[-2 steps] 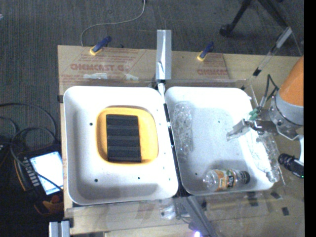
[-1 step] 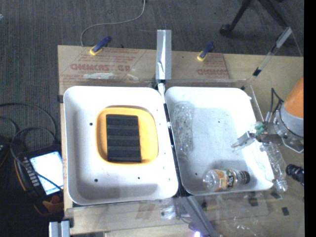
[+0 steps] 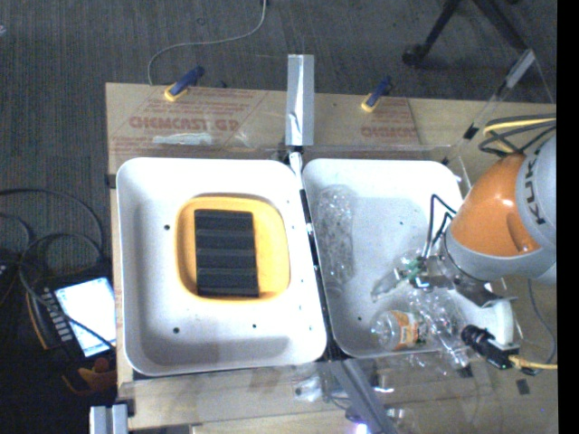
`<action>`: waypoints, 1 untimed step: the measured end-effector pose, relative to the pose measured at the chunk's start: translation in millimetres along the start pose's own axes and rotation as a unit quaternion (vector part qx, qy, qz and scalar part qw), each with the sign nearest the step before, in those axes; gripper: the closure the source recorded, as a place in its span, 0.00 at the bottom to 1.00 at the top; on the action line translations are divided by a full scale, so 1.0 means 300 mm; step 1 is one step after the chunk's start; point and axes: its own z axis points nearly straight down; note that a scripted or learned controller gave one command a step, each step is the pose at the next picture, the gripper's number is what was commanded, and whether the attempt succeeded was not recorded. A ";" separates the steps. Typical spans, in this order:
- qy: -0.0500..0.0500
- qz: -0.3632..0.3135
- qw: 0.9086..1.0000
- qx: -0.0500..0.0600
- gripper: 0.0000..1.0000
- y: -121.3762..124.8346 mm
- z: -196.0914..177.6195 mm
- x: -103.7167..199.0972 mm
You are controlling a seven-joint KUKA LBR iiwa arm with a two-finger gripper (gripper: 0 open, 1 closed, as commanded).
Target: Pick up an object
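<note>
Camera view: arm w/ pincer [image 3: 432, 289] low over right bin [image 3: 380, 188], just above clear plastic bottle [image 3: 403, 328] lying near front wall. Pincer state: cannot tell. Left bin [image 3: 145, 333] holds yellow tray [image 3: 276, 242].

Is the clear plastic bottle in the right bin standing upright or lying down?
Lying down. The clear bottle rests on its side on the floor of the right bin, its long side level across the view.

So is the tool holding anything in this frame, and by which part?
It cannot be told. The tool is low in the right bin, among clear plastic items beside a clear bottle, but no object is plainly seen in its grasp.
</note>
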 end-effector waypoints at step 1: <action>-0.001 0.117 0.993 0.002 0.00 0.065 0.016 -0.140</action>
